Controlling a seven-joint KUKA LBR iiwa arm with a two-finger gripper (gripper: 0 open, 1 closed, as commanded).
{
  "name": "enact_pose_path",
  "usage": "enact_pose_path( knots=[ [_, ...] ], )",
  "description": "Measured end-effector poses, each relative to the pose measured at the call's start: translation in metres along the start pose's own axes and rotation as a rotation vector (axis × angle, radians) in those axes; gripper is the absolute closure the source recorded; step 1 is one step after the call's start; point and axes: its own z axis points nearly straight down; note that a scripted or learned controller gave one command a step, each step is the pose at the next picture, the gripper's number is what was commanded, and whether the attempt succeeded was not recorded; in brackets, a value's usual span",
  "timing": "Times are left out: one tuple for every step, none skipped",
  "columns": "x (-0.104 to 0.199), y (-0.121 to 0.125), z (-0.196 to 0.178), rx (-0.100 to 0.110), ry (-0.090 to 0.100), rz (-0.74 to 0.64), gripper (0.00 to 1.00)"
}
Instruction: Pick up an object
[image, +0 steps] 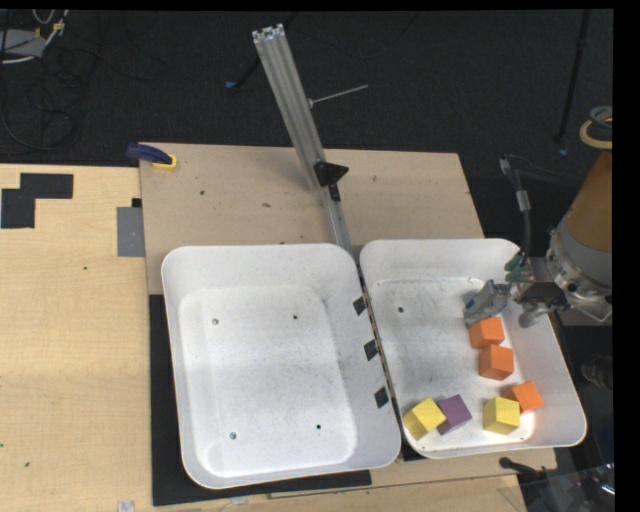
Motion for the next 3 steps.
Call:
enact_pose_path(
  knots=[
    [-0.001,0.0,0.0,-0.001,-0.001,0.003,0.0],
    [-0.004,0.009,0.054,0.005,0.0,0.001,0.0],
    [0.0,0.006,0.118,0.007,0.002,0.0,0.0]
  ],
)
